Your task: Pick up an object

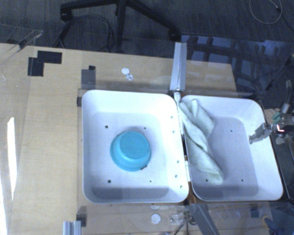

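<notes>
Bowl (131,150) or cloth (200,142) were the candidates; nothing was grasped. Gripper (260,133) sat at the right bin's (240,190) far right rim, too small to tell its state. Cloth lay crumpled along that bin's left wall, well apart from the gripper. Blue bowl sat upside down mid left bin (94,175); probably harder to pinch that way.
</notes>
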Robot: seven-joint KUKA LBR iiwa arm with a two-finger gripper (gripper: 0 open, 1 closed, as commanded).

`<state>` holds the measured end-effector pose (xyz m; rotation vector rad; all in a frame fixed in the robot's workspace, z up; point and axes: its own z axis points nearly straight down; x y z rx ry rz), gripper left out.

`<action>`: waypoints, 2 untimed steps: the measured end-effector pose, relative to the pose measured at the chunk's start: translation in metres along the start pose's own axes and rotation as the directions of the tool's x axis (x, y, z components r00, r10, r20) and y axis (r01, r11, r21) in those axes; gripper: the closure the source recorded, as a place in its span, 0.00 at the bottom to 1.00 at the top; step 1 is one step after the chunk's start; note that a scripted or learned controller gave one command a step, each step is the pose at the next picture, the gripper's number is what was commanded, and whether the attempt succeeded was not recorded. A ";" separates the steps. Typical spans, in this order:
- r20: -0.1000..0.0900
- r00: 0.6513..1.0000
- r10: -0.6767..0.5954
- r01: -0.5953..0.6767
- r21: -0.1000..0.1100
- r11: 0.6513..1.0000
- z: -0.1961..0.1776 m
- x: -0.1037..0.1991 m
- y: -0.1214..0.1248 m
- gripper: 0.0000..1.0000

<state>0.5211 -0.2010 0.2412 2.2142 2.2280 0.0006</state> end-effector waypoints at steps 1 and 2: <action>0.001 1.000 -0.006 0.006 -0.004 1.000 -0.010 0.001 0.002 1.00; 0.001 0.980 0.200 -0.200 -0.004 0.980 -0.107 0.031 0.059 1.00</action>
